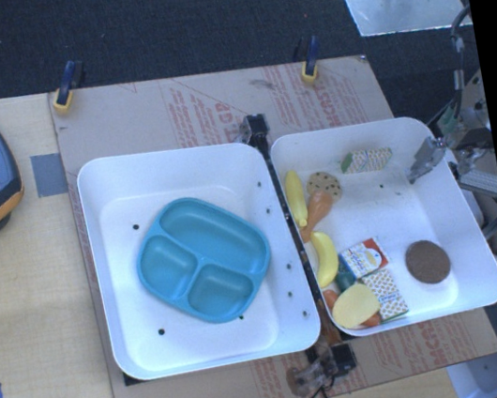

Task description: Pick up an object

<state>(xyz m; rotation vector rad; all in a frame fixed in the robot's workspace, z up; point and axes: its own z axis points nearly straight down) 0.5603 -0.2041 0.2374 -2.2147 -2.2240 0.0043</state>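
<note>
1. Since the task names no particular item, every piece in the right bin (454, 205) counts as a candidate; the nearest cluster lies along that bin's front-left corner.
2. Nearest the front wall sit a yellow disc (353, 305) and a patterned packet (386, 293), touching each other, with an orange piece partly hidden beneath them. Judged light, rigid toy food; tightly packed, so fingers have little room to enter.
3. Just behind, a small carton (364, 258) leans against a banana (324, 257). The banana is smooth and curved, likely to slip unless pinched across its middle.
4. Well apart, toward the front right, a brown cookie (427, 262) lies flat and alone. Judged the easiest target: thin, stiff, clear floor on all sides; take it across its rim.
5. Further back along the left wall lie a second banana (296, 196), a carrot (317, 210) and a speckled cookie (323, 182), crowded together.
6. Near the back wall rests a pale wrapped bar (368, 160), isolated, light, graspable across its short side.
7. At the right rim, the gripper (423, 161) hangs over the bin's back-right area; nothing is visible between its fingers, and how far they are parted cannot be told.
8. Left bin (108, 266) holds a blue divided plate (204, 259).
</note>
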